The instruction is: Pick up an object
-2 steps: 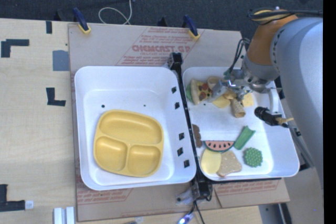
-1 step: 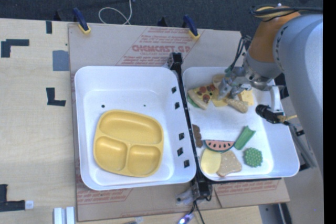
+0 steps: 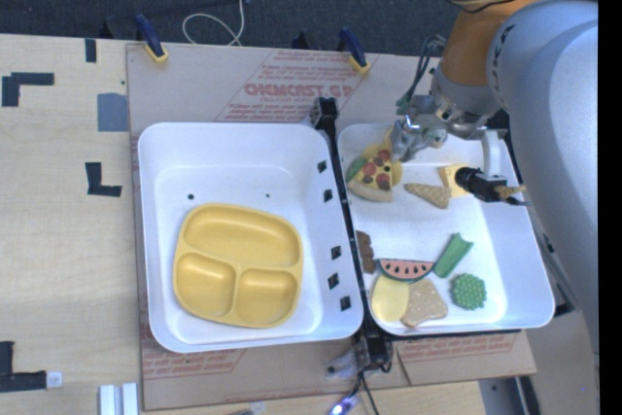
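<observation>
Gripper (image 3: 406,143) low over the right bin's (image 3: 515,238) far end, fingertips just beside the toy pizza slice (image 3: 374,174); finger state not resolvable, cannot tell; nothing seen held. Judged: approach step, grasp not yet made; next move calls for centring over the slice, then descending. Slice flat, wedge-shaped, matte plastic; watermelon slice (image 3: 405,268) nearer; yellow divided tray (image 3: 236,262) glossy, in left bin (image 3: 155,209).

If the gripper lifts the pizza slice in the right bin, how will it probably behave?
The pizza slice looks like a moulded toy, so probably stiff and light. It lies flat, so unlikely to roll. Its thin edge against the bin floor may give the gripper little to pinch.
</observation>
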Controlling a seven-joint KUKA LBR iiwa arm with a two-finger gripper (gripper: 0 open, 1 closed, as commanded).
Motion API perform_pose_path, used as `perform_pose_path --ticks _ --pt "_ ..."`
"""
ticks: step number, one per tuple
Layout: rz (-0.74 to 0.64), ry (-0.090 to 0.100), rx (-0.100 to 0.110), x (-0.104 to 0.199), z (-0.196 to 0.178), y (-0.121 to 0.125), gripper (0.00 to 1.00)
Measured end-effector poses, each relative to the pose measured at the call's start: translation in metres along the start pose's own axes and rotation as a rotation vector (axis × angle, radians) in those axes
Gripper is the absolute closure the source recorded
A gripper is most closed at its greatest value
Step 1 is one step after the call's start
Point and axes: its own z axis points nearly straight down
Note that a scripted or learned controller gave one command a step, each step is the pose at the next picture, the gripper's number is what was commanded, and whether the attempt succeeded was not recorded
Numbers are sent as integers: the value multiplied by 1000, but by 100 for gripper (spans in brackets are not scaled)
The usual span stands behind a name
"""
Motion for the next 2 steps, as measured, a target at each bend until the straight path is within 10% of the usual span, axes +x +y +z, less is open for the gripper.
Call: perform_pose_path --ticks 1,2 --pt "2 -2 -1 -2 2 -1 0" --pt "2 -1 -4 4 41 -6 0"
